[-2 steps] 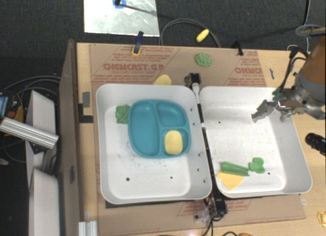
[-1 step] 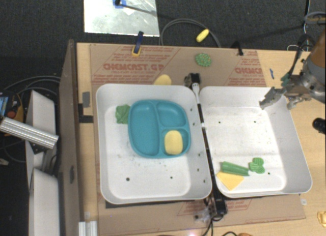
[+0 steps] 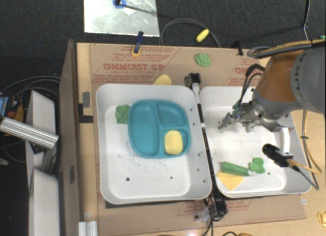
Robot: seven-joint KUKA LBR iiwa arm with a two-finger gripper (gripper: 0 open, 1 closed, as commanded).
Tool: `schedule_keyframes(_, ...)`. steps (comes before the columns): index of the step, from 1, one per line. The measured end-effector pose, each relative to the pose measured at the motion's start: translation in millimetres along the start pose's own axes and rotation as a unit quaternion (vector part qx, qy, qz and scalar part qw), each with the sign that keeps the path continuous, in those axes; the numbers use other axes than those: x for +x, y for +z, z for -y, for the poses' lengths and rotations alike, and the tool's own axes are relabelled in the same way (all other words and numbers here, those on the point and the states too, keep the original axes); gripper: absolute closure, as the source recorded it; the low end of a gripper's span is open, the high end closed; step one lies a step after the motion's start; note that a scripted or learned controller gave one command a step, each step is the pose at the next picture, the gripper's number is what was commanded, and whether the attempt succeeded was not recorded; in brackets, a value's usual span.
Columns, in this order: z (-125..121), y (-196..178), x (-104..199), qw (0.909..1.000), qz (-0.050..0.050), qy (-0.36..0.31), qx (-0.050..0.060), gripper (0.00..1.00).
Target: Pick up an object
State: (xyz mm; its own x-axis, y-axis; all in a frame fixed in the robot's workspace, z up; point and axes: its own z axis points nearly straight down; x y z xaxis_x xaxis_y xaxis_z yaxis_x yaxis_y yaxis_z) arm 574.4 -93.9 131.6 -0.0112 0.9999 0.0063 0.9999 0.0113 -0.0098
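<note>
Partly hidden: small green leafy piece (image 3: 122, 114) behind teal divided plate (image 3: 147, 133); pale yellow wedge (image 3: 231, 180) under green stalk-shaped toy (image 3: 235, 169).

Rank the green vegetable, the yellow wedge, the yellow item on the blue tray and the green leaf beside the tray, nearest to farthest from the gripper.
From the gripper, in the right bin:
1. Green vegetable, right bin, below the gripper.
2. Yellow wedge, right bin, just under the vegetable.
3. Yellow item, on the blue tray, left bin.
4. Green leaf, at the tray's left edge.
</note>
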Motion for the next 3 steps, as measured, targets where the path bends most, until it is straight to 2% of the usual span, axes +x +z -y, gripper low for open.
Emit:
schedule_keyframes(1, -28, 48, -80, 0.9999, 0.005, 0.007, -0.007, 0.00)
schedule_keyframes(2, 63, 48, -90, 1.0000, 0.002, 0.008, -0.002, 0.00)
schedule_keyframes(3, 56, 36, -88, 0.9999, 0.004, 0.005, -0.008, 1.00)
